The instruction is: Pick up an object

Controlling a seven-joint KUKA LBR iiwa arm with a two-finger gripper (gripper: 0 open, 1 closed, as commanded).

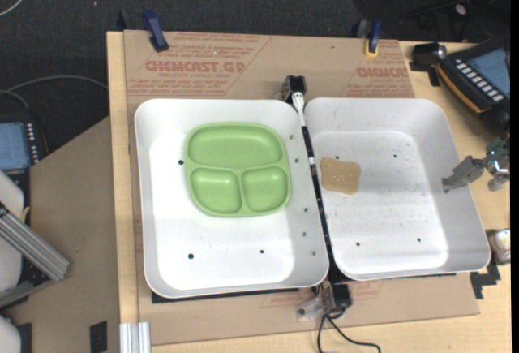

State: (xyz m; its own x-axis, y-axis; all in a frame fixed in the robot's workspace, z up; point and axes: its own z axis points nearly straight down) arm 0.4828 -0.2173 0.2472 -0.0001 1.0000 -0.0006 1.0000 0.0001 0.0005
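1. The task's thing, a small tan cracker-like square (pixel 340 175), was seen lying flat in the right bin (pixel 430 250), near that bin's left wall and apart from it.
2. The piece was judged light, thin, stiff and probably brittle; a gentle pinch across two opposite edges was judged the likeliest hold, since so little height was offered above the bin floor.
3. The gripper (pixel 469 171) was seen at the right bin's right rim, well apart from the square; whether the jaws were apart or together could not be told.
4. A green divided tray (pixel 238 169) was seen resting in the left bin (pixel 219 258); both bins were carried by the tabletop (pixel 243 59).
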